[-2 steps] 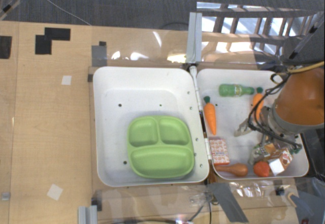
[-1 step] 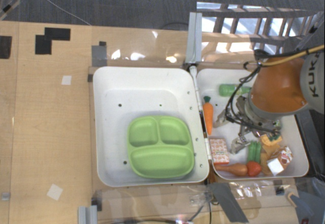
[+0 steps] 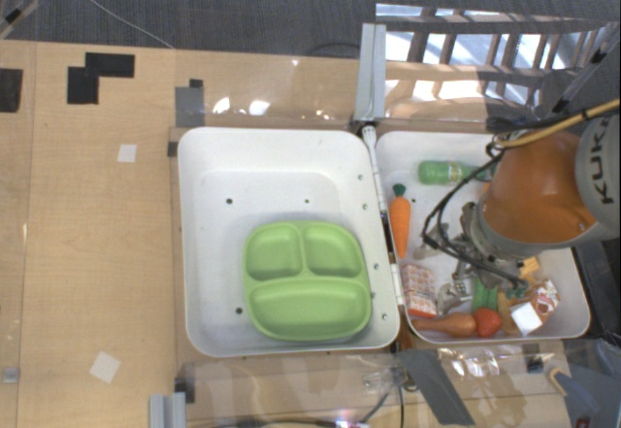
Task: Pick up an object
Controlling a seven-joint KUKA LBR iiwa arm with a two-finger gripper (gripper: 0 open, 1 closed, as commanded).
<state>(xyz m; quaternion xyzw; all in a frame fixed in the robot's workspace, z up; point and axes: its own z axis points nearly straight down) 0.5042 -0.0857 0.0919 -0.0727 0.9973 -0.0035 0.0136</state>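
Reaching down into the right bin (image 3: 578, 271), the pincer (image 3: 464, 288) sits low among the crowded toys, probably to grasp one; whether it is wide or narrow I cannot tell; a carrot (image 3: 400, 223) lies beside the divider; the green plate (image 3: 309, 279) rests in the left bin (image 3: 218, 174).

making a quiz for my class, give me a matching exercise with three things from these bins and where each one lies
Things:
1. green divided plate
2. carrot
3. green bottle

Places:
A. far end of the right bin
B. in the left bin
C. right bin, along the wall shared with the left bin

Pairs: 1-B, 2-C, 3-A
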